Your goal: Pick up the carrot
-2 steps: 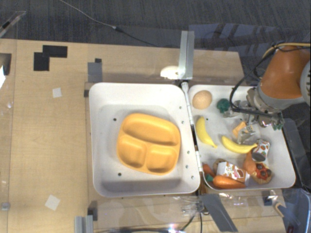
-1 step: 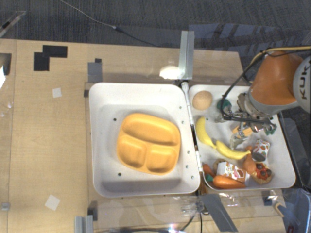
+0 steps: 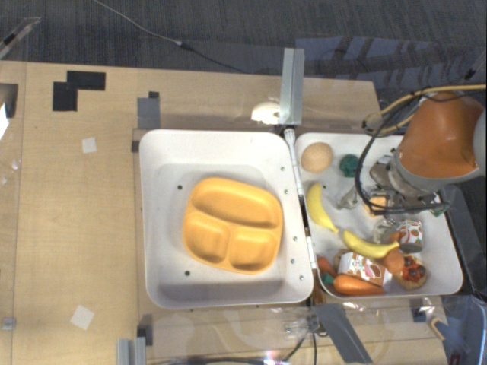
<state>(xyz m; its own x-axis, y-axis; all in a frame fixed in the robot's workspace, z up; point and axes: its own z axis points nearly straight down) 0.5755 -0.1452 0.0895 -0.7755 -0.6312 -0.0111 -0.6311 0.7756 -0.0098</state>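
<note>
The carrot (image 3: 356,284) lies on its side along the near rim of the right bin (image 3: 453,276), at about six o'clock in that bin, its tip pointing toward the left wall. Just behind it sits a small printed carton (image 3: 364,267), with a little red item (image 3: 326,265) at the carton's nine o'clock. At the carton's three o'clock are an orange ball-like fruit (image 3: 394,261) and a round dark piece with red spots (image 3: 413,271). A yellow banana (image 3: 368,244) curves across mid-bin, touching the fruit's top. A second banana (image 3: 320,208) lies along the left wall at about nine o'clock. Further back, a beige egg-shaped item (image 3: 316,157) rests at eleven o'clock with a small teal object (image 3: 349,165) beside it.

The tool (image 3: 389,211) hangs over the bin's centre, well apart from the carrot; whether it is released or clenched, I cannot tell.

In the left bin (image 3: 160,219) on the tabletop (image 3: 68,226) sits a yellow divided tray (image 3: 232,223).
</note>
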